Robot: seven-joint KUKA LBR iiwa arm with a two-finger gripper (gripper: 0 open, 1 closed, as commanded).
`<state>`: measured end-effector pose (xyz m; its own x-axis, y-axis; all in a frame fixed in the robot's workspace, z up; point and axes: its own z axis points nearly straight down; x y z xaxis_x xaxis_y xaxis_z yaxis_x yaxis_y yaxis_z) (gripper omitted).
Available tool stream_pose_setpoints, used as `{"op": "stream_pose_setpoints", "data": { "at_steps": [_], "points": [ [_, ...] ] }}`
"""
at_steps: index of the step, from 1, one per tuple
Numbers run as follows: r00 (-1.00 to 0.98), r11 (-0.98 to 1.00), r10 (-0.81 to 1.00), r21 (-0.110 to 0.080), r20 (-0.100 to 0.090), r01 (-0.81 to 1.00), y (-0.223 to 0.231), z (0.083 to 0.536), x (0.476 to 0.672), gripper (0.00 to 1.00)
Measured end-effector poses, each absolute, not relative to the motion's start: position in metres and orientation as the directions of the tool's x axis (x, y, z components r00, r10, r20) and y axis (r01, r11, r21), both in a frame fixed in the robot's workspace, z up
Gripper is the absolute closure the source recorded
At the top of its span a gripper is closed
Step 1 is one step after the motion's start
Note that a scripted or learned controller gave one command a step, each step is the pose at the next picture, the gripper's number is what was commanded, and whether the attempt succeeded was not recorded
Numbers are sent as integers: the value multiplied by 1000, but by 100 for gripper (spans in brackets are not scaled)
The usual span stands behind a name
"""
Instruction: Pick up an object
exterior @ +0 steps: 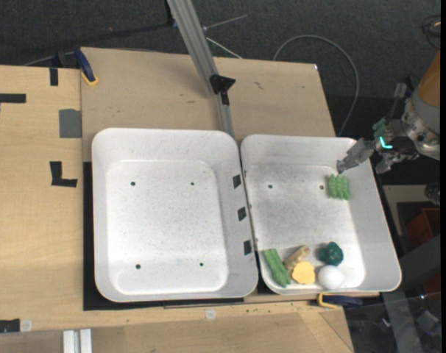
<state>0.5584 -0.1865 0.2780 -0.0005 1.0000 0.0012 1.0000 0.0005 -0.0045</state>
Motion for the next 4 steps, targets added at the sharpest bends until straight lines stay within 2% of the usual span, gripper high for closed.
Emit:
{"op": "stream_pose_setpoints", "data": {
  "at_steps": [1, 2, 4],
  "points": [
    [-2, 2, 1000, -1, 0, 1000, -186, 280, 559, 0],
    [-1, 1, 1000, -6, 0, 1000, -183, 233, 551, 0],
    [-1, 1, 1000, -9, 2, 1000, -175, 105, 541, 0]
  ]
}}
